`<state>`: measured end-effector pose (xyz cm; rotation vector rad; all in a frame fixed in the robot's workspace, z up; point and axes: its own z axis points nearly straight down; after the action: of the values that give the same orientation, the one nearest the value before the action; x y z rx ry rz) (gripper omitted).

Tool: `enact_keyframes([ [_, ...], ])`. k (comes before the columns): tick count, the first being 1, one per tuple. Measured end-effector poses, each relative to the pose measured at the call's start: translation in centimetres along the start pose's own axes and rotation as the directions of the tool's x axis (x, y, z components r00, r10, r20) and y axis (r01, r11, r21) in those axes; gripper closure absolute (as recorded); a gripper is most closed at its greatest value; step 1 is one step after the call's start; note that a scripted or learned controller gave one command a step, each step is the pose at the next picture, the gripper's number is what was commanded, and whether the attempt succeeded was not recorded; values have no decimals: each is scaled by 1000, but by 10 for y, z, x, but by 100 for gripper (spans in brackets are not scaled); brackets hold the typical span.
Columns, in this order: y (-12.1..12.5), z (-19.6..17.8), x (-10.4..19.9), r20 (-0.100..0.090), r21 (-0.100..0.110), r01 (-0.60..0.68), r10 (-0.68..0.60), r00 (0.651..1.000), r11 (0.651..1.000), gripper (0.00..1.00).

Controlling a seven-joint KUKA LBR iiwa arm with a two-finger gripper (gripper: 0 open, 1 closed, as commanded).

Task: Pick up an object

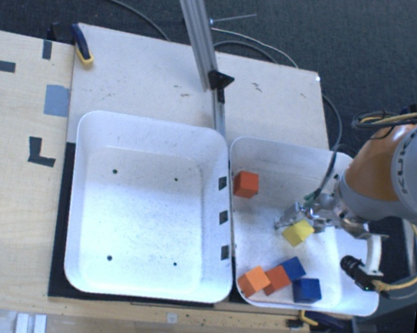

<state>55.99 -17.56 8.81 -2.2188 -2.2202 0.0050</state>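
Note:
My gripper (pixel 299 217) hangs over the middle of the right bin (pixel 343 302), at the end of the grey arm with the orange band (pixel 374 175). A yellow cube (pixel 298 232) lies tilted directly under its tip, touching or nearly touching it. An orange-red cube (pixel 246 184) sits alone near the bin's left wall. Toward the front of the bin cluster an orange cube (pixel 253 280), a red cube (pixel 278 278) and two blue cubes (pixel 293 267) (pixel 306 290).
The left bin (pixel 89 136) stands beside the right one, their walls meeting at the middle. A slanted metal rail (pixel 201 36) reaches down to the bins' far edge. Cables run along the arm's right side (pixel 367 275).

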Motion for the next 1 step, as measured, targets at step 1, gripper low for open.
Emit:
enact_keyframes([
  [1,-32,-3,23,-1,1,0,0,1000,1000,0],
])
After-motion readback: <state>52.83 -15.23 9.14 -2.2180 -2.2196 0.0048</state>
